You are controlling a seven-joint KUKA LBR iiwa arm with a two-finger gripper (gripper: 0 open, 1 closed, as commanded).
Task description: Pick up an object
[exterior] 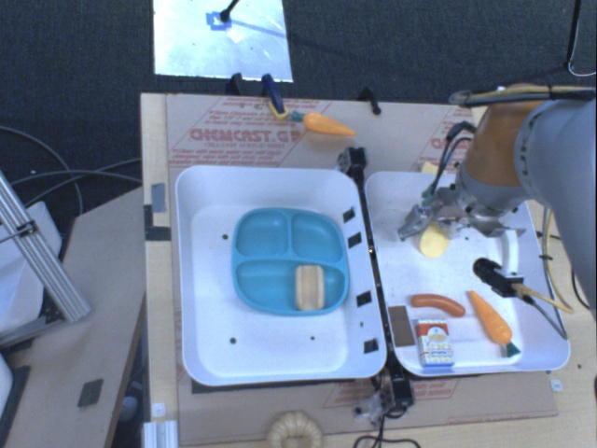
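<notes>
My gripper (419,222) hangs over the back left part of the right bin (550,343). A pale yellow rounded object (435,243) lies just below and to the right of its tip, touching or nearly touching it. Nearer the front of this bin lie a red-brown sausage (437,302), an orange carrot (491,317), a red and white small box (432,343) and a dark grey flat block (401,326).
The left bin (201,250) holds a blue divided plate (270,241) with a tan bread-like piece (310,287) in its lower right compartment. A second carrot (326,125) lies on the board behind the bins. A black divider with clips (364,250) runs between the bins.
</notes>
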